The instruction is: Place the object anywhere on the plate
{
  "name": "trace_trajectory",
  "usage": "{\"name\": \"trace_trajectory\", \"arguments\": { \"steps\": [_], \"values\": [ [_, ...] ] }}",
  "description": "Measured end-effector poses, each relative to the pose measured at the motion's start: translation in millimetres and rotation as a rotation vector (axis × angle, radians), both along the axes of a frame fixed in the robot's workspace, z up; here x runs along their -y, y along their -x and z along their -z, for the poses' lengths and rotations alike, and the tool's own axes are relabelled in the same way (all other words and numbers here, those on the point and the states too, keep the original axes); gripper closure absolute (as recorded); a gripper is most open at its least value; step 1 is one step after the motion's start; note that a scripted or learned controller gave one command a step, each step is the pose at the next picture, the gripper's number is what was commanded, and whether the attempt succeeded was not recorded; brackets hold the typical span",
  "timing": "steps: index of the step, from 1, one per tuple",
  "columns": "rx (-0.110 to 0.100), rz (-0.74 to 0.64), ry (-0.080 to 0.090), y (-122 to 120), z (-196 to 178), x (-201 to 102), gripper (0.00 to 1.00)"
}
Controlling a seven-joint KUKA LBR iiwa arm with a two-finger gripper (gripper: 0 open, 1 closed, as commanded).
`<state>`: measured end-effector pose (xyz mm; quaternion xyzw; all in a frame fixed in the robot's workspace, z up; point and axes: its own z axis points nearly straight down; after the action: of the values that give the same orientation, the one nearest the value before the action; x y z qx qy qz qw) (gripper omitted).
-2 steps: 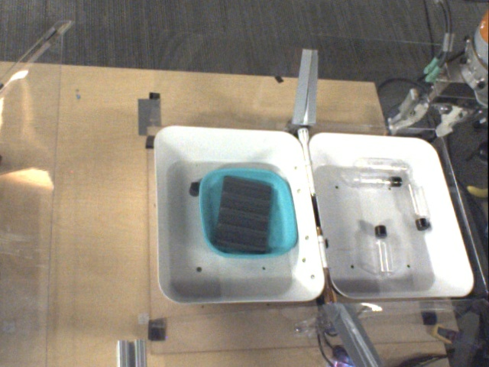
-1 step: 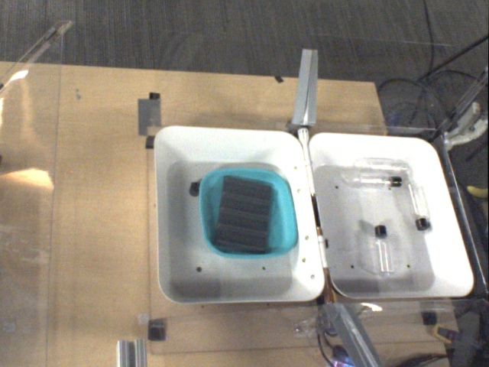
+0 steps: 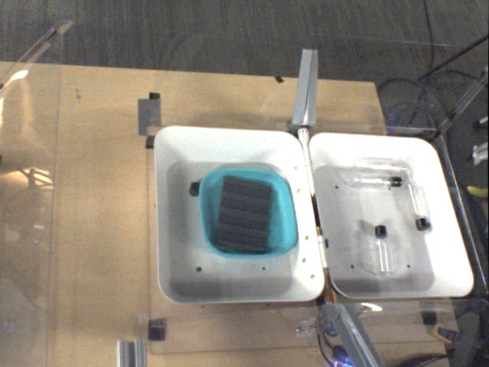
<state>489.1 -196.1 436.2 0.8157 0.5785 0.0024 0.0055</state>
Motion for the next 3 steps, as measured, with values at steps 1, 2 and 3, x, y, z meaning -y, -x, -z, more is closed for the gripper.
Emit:
{"name": "trace_trajectory", "arguments": {
  "steps": [1, 2, 3],
  "values": [
    [0.0, 0.13, -0.002, 0.3, -0.4, 0.6, 0.0],
    [0.001, 0.201, -0.003, 0.4, -0.4, 1.3, 0.0],
    [0.001, 0.203, -0.003, -90.2, 0.0, -2.1, 0.0]
  ]
}}
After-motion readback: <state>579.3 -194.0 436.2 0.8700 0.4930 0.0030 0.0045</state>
